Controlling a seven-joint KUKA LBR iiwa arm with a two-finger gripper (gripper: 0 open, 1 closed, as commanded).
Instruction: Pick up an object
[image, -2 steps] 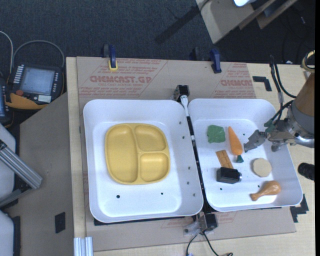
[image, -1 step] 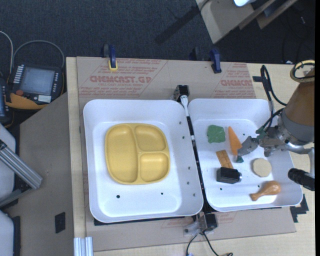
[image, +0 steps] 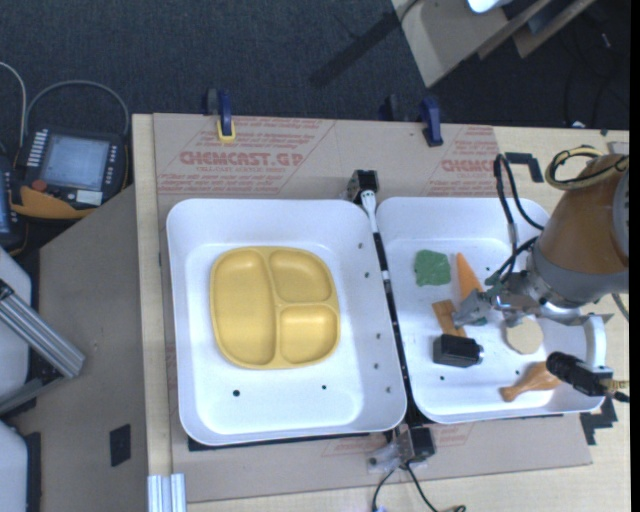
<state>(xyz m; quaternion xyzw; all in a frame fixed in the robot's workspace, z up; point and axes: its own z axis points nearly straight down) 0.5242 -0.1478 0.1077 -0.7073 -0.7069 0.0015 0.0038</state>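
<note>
Orange carrot (image: 466, 277), long axis near-vertical.

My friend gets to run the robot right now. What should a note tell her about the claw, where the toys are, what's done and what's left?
Gripper: low in the right bin, over the orange pieces; whether its fingers are open or shut can't be made out, and nothing is seen held.
Right bin things: green piece, orange stick, another orange piece beside the gripper, black block, pale round piece, tan piece near the front edge.
Left bin: yellow divided tray.
Done: arm has reached into the bin.
Left: grab one thing and lift it.
</note>
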